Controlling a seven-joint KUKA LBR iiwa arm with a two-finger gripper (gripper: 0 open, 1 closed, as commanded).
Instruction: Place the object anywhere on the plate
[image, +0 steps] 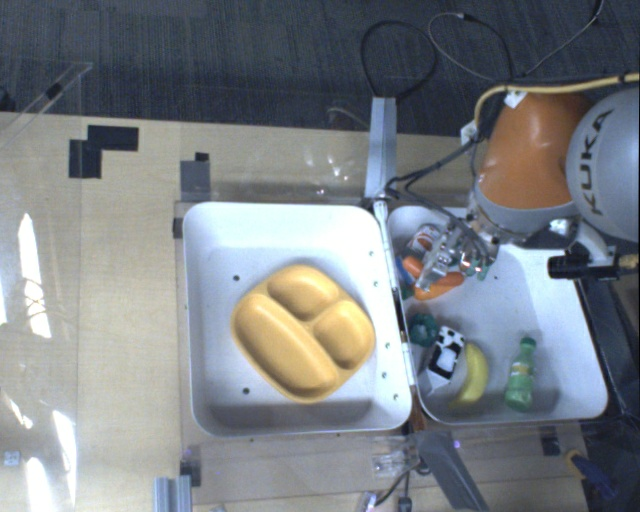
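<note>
A yellow plate (303, 328) with three compartments lies in the middle of the left bin (215, 400). My gripper (447, 262) is low in the back left part of the right bin (560, 330), under the orange wrist. It sits right over an orange object (432, 286) that pokes out below and to its left; the view does not show whether that object is held. The gripper's body hides part of it.
The right bin's front holds a teal object (421, 328), a black-and-white toy (446, 355), a yellow banana (474, 374) and a green bottle (519, 374). A metal divider (381, 150) runs between the bins. Cables loop behind the bench.
</note>
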